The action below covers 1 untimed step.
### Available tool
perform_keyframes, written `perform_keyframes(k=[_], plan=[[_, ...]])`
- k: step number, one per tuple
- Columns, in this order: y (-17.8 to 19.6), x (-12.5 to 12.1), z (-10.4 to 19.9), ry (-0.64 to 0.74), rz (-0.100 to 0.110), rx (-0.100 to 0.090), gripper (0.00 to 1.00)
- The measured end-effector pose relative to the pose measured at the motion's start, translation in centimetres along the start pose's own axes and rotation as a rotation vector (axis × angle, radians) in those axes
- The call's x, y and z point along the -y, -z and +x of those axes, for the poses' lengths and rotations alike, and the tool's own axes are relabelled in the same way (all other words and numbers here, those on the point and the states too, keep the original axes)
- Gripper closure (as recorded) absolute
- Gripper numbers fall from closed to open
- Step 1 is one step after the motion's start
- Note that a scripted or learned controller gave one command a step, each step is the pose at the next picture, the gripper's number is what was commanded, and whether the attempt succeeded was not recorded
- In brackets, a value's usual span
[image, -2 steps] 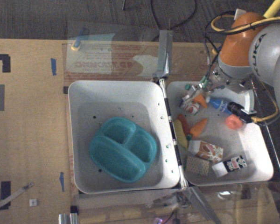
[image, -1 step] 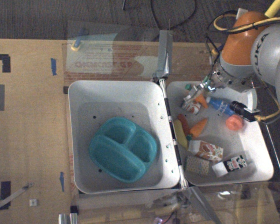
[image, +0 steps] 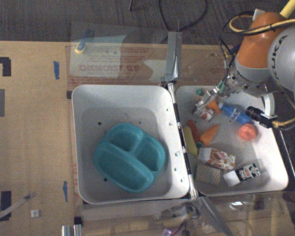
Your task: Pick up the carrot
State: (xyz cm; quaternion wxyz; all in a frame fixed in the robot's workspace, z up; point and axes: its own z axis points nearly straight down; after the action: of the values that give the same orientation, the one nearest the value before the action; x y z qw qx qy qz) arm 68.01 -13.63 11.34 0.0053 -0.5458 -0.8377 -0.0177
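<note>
The carrot (image: pixel 209 133) is a short orange piece lying at a slant in the right bin (image: pixel 280 176), left of centre, with its tip pointing up and right. My gripper (image: pixel 210 101) hangs over the bin's upper left part, above a small red and white can (image: pixel 204 113). It sits up and slightly back from the carrot, well apart from it. A small orange bit (image: pixel 214 105) shows right beside the gripper's tip, and I cannot tell what it is.
Around the carrot lie a yellow banana-like piece (image: pixel 190 140), a juice carton (image: pixel 217 158), a tan cracker (image: pixel 208 174), a milk carton (image: pixel 242 173), a pink ball (image: pixel 247 132) and a blue bottle (image: pixel 234 113). The left bin (image: pixel 83 102) holds a teal divided plate (image: pixel 130 156).
</note>
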Motion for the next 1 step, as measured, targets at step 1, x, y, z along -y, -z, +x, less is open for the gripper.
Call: perform_keyframes(k=[1], plan=[[1.29,0.22,-0.98,-0.002,-0.006,0.025,1.0]])
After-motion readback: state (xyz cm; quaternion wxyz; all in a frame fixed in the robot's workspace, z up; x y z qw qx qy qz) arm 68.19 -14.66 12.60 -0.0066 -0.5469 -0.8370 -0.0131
